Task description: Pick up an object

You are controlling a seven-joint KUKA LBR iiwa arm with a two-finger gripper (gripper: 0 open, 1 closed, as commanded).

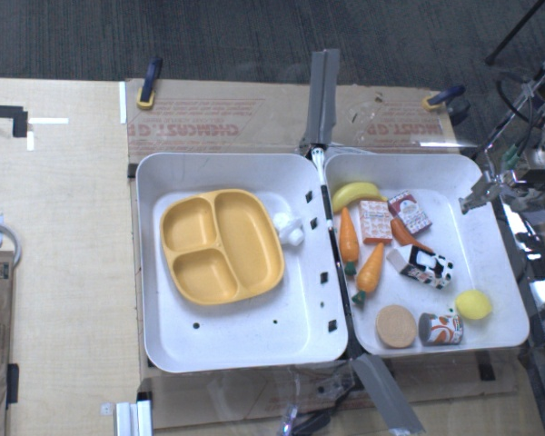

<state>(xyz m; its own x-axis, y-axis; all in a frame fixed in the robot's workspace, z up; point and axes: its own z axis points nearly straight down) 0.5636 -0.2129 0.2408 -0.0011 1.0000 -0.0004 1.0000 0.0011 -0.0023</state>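
step: approach | end effector point(480, 195) state: you cannot tell | next: lower toward the round yellow plastic lemon point(473, 304) below it

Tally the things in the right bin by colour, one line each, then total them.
Yellow: 2, banana, lemon
Orange: 2, carrots
Red or red-and-white: 3, cartons, can
Black-and-white: 1, carton
Tan: 1, disc
Total: 9

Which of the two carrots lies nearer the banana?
The upper carrot, lying just below the banana. The other carrot sits lower, toward the round tan disc.
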